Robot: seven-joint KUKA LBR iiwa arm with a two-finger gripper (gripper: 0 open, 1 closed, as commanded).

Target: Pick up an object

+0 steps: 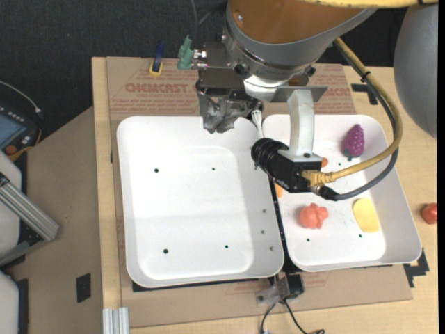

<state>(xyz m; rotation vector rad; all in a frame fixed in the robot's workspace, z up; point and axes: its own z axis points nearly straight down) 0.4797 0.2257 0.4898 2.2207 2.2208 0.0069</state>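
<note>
My gripper (221, 119) hangs over the far edge of the left bin (188, 214), near the wall between the two bins. Nothing shows beneath it or in it. The right bin (341, 245) holds a purple bunch of grapes (354, 139) at its far right, a red-orange lumpy toy (313, 215) near the middle front, and a yellow piece (366, 213) beside that. An orange object (278, 188) peeks out by the dividing wall, mostly hidden behind a black fitting (278, 162) on the arm.
A yellow hose (368, 160) loops from the black fitting across the right bin. A small red object (430, 213) lies on the bench outside the right bin. The arm's bulk covers the far side of both bins.
</note>
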